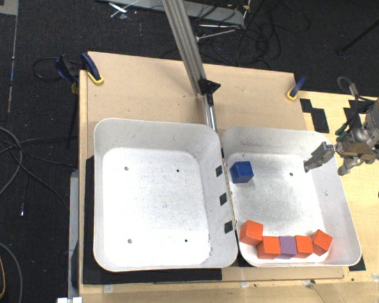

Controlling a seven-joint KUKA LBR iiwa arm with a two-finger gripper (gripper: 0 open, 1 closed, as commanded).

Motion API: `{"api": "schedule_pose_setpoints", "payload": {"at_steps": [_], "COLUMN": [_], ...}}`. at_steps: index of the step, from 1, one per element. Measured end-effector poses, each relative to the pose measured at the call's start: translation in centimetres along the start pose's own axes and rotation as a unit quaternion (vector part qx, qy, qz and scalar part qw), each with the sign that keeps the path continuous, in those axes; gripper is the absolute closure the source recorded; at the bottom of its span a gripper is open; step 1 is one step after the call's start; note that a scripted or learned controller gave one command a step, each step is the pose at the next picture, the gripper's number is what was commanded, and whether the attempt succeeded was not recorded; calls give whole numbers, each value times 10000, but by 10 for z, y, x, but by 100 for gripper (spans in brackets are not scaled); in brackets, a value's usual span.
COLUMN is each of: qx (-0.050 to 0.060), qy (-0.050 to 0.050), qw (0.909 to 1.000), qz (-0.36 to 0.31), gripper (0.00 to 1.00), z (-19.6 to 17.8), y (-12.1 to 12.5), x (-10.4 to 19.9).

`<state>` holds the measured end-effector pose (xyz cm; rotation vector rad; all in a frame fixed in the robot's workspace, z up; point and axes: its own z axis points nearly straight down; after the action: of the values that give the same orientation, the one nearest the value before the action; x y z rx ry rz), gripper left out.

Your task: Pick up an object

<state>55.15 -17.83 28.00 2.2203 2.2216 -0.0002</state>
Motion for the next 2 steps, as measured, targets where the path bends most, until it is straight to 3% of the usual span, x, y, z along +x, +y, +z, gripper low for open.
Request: {"api": "schedule_pose_setpoints", "payload": {"at_steps": [1, 2], "qx": [-58, 46], "qy": [1, 7], "qw": [10000, 10000], "qz": [-59, 12], "gripper": [0, 0], "z": [-66, 101], "y": [72, 44], "x": [73, 56]}}
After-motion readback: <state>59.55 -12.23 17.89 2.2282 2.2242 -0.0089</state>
